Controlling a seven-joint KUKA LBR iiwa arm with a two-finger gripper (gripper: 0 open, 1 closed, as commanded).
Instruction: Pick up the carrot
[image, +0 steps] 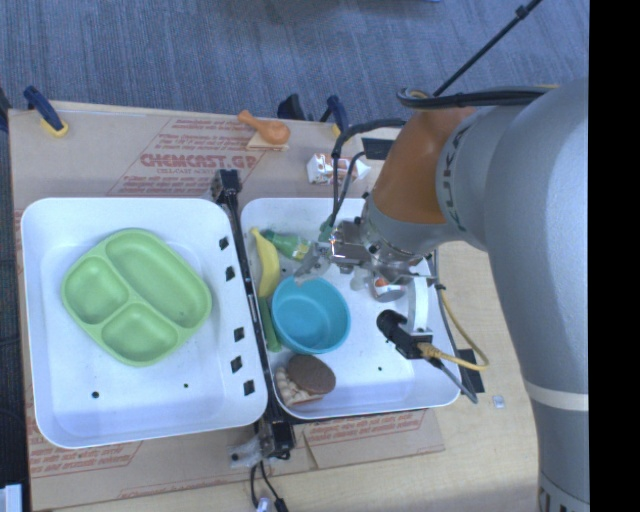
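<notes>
While the arm (470, 170) leans over the right bin (395, 385), its gripper (336, 252) hangs low inside, and I cannot tell if it grips anything. A green plate (135, 295) lies far to its left. A blue bowl (310, 315) sits just below it and a banana (267, 262) just left. An orange bit, maybe the carrot (380, 288), peeks out just right of it.

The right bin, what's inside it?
The right bin holds a blue bowl, a banana, a green item and a brown object. The arm covers the rest.

Arm (520, 200): bulky grey casing | orange band (415, 170) above wrist | black cables (440, 97) looped overhead | yellow wire (460, 335) beside metal gripper (345, 250)
</notes>
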